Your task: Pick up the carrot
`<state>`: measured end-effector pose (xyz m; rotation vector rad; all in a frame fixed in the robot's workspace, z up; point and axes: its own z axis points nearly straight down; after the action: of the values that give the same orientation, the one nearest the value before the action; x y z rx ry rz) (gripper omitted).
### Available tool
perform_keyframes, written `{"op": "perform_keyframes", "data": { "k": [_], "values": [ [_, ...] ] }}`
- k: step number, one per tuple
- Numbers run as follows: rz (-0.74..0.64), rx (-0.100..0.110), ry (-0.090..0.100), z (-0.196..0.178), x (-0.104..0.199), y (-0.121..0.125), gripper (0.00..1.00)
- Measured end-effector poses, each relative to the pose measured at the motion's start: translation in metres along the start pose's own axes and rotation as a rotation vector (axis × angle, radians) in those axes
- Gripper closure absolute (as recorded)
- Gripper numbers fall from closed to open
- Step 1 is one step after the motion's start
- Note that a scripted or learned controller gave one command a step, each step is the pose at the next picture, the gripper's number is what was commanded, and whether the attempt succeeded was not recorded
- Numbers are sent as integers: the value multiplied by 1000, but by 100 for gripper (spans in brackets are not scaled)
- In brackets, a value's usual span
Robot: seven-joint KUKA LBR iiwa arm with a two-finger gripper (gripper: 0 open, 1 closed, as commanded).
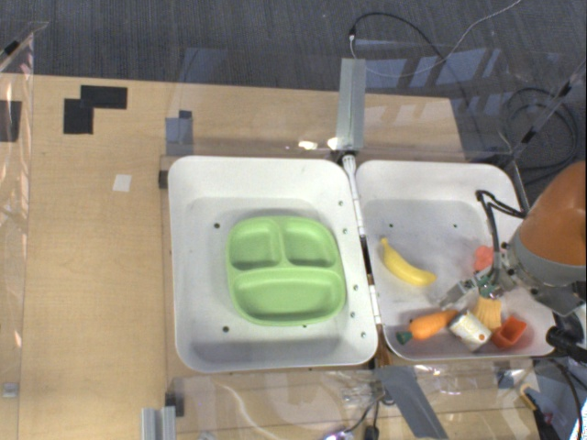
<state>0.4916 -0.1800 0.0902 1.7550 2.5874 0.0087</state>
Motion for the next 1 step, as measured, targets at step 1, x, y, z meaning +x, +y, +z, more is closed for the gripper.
{"op": "perform_keyframes", "data": {
  "k": [1],
  "values": [
    [-2,2,5,-2,61,23,0]
  ]
}}
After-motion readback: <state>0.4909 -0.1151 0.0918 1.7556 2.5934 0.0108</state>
